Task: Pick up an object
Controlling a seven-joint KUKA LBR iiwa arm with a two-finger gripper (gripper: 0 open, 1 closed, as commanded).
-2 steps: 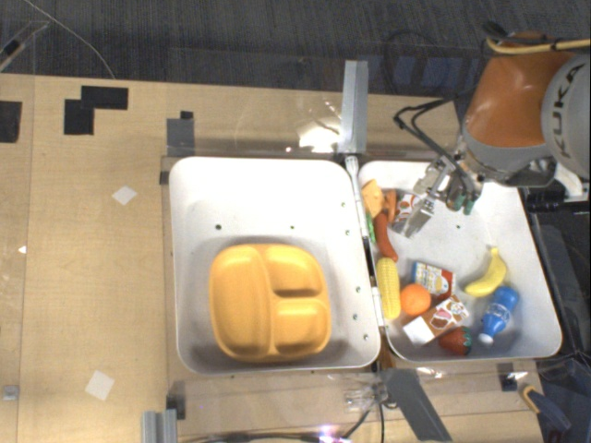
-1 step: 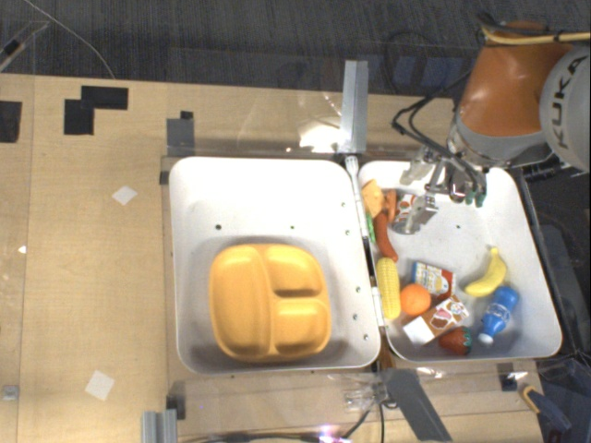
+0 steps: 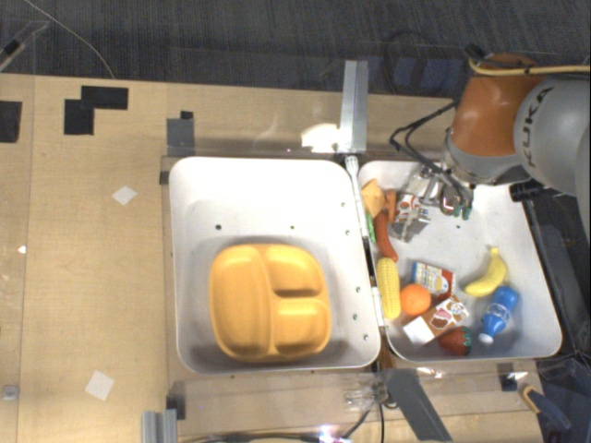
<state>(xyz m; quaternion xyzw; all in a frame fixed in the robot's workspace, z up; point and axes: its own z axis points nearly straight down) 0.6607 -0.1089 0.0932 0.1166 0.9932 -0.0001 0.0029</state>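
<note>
Two white bins sit side by side on the surface (image 3: 92, 275), parted by a narrow wall. The left bin (image 3: 268, 178) carries a single yellow tray (image 3: 270, 299), lying flat toward its near half, well apart from everything else.

The right bin (image 3: 517, 238) holds the candidate objects, crowded mostly along its left wall and near edge. A corn cob (image 3: 389, 284) lies lengthwise against the dividing wall, with a red chilli (image 3: 385, 236) just beyond it and a small tan piece (image 3: 371, 196) at the far left corner. An orange (image 3: 415, 300) touches the corn; a small carton (image 3: 432, 276) stands just beside it. A banana (image 3: 489, 274) curves near the right side, a blue bottle (image 3: 497, 314) just below it. A second carton (image 3: 449, 315), a white block (image 3: 418, 330) and a strawberry (image 3: 455, 341) cluster at the near edge.

The arm (image 3: 517, 123) reaches in from the right, its gripper (image 3: 413, 212) low over the bin's far left part, close to the chilli. Its metal parts blur together from this angle, so whether it is spread or pressed together cannot be told, and nothing can be seen between them.

Judgement: this looks like a descent toward the chilli, since that is the nearest object. The wall alongside it leaves little room on that side, which could spoil the grasp.
</note>
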